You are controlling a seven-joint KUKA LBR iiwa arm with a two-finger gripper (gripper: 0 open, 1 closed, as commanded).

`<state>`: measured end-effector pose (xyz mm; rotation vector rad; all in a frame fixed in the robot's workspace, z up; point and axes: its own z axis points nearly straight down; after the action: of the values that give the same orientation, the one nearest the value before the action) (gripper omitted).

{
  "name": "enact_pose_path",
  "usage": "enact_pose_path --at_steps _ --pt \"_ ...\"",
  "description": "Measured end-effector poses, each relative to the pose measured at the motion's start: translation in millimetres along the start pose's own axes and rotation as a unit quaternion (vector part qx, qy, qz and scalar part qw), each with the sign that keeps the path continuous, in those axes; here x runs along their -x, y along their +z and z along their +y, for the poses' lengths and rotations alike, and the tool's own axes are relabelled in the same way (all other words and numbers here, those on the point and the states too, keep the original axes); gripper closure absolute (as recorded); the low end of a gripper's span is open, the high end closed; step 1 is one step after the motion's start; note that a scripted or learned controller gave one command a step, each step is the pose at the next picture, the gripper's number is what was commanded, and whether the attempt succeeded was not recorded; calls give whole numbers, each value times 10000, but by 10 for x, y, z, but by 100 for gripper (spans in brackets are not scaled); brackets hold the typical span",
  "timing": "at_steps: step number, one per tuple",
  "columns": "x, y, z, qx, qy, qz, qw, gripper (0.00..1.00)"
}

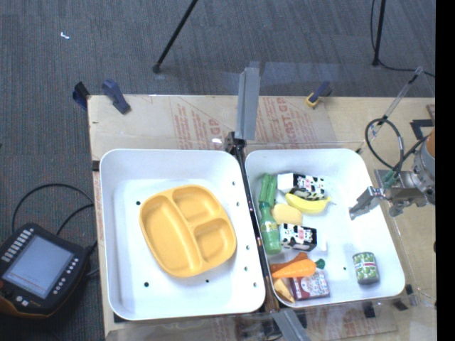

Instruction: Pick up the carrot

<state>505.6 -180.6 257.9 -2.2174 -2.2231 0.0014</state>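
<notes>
- I am seeing the carrot (pixel 293 268) lying on its side in the right bin (pixel 355 163), toward the near left corner, its orange body running left to right and its green tip pointing right
- Just on its near side, a dark red carton (pixel 311 285) is lying flat and touching it or nearly so, and a small yellow piece (pixel 283 288) is sitting to the left of that carton
- Just beyond the carrot, a black-and-white cow-print carton (pixel 298 236) is resting, with a pale yellow block (pixel 286 214) on its far side
- A green bottle (pixel 269 227) is lying along the bin's left wall, and another green piece (pixel 267 188) is lying farther back on the same side
- A banana (pixel 308 203) is resting near the middle of the bin, against a second cow-print carton (pixel 308 185) on its far side
- A green can (pixel 366 267) is standing near the right near corner, well apart from the carrot
- I am watching the gripper (pixel 361 204) hanging over the right side of the bin, well apart from the carrot, with nothing visibly held; I cannot tell how wide it is set
- In the left bin (pixel 117 190), a yellow divided plate (pixel 188 229) is lying flat
- A handheld control pendant (pixel 41 267) is sitting on the floor to the left of the bench
</notes>
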Motion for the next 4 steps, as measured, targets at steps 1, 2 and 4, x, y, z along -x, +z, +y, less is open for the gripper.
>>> enact_pose_path --at_steps 1,2,4 --pt "-264 1531 -260 17 -1808 -5 9835 0" --pt "-889 1714 -288 2 -2378 4 9713 0" --pt "-1455 717 -290 -5 -2257 1 9742 100"
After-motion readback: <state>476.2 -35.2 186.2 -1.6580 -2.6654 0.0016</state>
